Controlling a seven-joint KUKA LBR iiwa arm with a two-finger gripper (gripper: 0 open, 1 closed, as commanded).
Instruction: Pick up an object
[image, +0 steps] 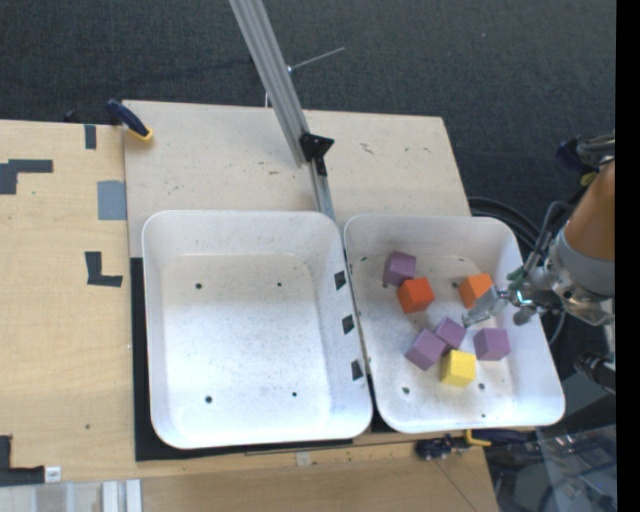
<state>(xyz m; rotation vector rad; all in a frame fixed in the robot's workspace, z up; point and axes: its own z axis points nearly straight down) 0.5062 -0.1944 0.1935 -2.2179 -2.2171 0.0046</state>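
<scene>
Jaws on the gripper (483, 308) sit low over the right bin (530, 400), but they are too small and blurred to tell whether they are open or closed, and no block can be seen caught in them. Coming in from the right edge, the grey arm (580, 265) ends with its tip just beside an orange cube (474, 290), near the bin's right side. Seven blocks lie scattered in this bin: a purple cube (400, 268) toward the back, a second orange block (416, 294) just in front of it, three more purple blocks (449, 331) bunched near the middle, and a yellow cube (459, 367) touching that bunch. Beside it, the left bin (160, 300) shows only its white floor. Crowding looks like the main risk: the tip hangs between the nearest orange cube and the purple bunch, so a closing grip could nudge a neighbour, pinch a corner instead of flat sides, or push the cube away. The bin's right wall is also near and may block the approach.
</scene>
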